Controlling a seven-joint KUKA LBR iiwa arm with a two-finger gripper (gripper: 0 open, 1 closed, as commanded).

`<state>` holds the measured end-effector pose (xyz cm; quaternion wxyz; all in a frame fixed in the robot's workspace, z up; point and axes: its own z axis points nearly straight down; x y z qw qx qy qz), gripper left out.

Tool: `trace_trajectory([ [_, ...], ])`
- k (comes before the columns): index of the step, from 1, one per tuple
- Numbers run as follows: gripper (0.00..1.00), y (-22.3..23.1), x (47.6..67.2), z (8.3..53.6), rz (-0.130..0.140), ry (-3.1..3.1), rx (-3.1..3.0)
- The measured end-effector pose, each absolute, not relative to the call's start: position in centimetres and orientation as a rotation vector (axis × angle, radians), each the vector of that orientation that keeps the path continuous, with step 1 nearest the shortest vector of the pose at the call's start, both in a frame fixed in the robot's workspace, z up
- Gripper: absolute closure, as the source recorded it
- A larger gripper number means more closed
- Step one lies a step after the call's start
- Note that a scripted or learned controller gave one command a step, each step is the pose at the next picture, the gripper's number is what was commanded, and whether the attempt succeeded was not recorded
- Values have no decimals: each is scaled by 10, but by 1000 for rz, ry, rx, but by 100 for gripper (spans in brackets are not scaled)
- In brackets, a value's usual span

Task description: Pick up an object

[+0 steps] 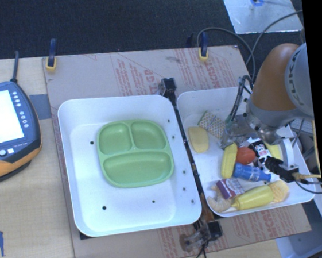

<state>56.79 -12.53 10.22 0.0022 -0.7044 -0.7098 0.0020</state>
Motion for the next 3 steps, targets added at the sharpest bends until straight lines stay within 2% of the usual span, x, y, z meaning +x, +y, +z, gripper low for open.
trace_trajectory([
  [1, 100, -52, 594, 193, -1, -2225, -2216],
  [2, 0, -52, 594, 192, 2, -2223, -2216],
  [3, 0, -97, 640, 95, -4, -2231, -2221],
])
